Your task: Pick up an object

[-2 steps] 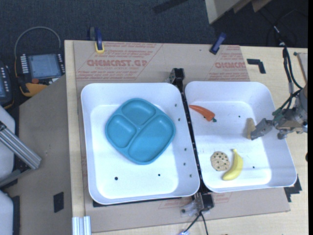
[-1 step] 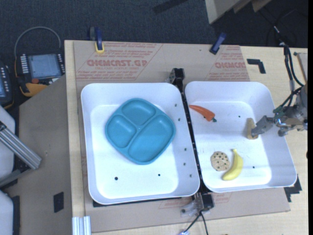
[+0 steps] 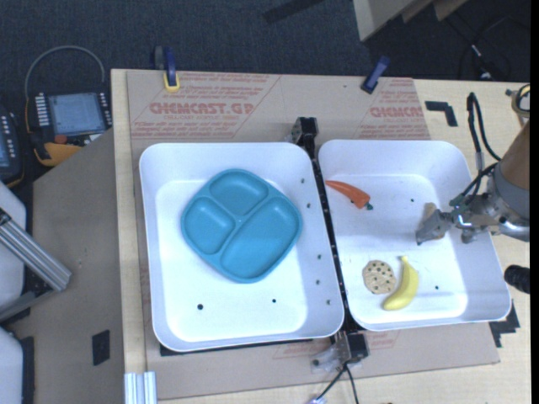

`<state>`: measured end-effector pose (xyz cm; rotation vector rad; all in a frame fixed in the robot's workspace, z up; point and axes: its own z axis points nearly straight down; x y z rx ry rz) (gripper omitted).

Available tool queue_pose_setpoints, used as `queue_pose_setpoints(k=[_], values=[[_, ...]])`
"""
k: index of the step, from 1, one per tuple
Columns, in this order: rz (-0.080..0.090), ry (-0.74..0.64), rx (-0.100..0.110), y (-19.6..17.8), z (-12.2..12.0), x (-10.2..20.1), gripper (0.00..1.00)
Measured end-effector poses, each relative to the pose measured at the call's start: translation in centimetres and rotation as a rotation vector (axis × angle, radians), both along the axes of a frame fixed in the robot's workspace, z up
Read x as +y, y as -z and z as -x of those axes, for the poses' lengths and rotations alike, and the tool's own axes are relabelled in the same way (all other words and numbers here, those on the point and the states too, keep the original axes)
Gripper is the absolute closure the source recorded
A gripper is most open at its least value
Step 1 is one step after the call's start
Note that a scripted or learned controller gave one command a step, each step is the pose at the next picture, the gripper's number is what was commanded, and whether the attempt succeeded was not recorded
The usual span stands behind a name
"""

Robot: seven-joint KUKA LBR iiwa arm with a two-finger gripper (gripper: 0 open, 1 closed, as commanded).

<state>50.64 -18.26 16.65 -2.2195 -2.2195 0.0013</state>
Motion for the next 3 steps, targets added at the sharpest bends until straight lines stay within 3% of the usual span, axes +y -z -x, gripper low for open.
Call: queue_pose_setpoints(k=[1, 2, 3], values=[[-0.002, 0.0, 0.005, 6.3, -0.3, 0.0, 0.0], [-0.001, 0.0, 0.002, 8.3, -0.2, 0.0, 0.0], [0.001, 0.001, -0.002, 7.2, -0.3, 0.0, 1.0]])
